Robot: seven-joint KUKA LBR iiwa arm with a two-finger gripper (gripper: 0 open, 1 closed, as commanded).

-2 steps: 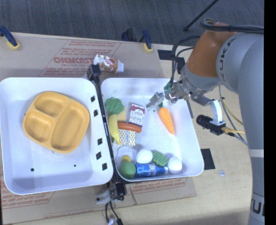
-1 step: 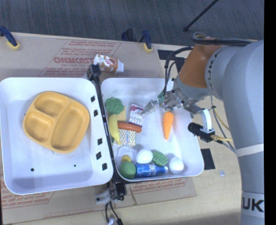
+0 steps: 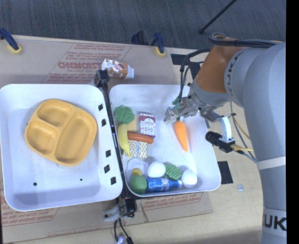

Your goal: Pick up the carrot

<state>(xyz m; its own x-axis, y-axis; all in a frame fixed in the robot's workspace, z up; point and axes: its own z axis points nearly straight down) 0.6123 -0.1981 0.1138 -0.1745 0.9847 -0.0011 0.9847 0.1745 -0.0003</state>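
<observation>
Hand (image 3: 178, 114) hovering at the carrot (image 3: 181, 134) top (finger spread: cannot tell).
Risk: closing off-centre, it may be nudging the carrot aside.

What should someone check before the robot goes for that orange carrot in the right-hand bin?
1. Orange tapered carrot in plain sight in the right white bin: ok.
2. Hand positioned over the carrot's top end: ok.
3. Carrot between the hand's tips: cannot tell.
4. Free space around the carrot, apart from the red and white box: ok.
5. Carrot lying flat on the bin floor: ok.
</observation>
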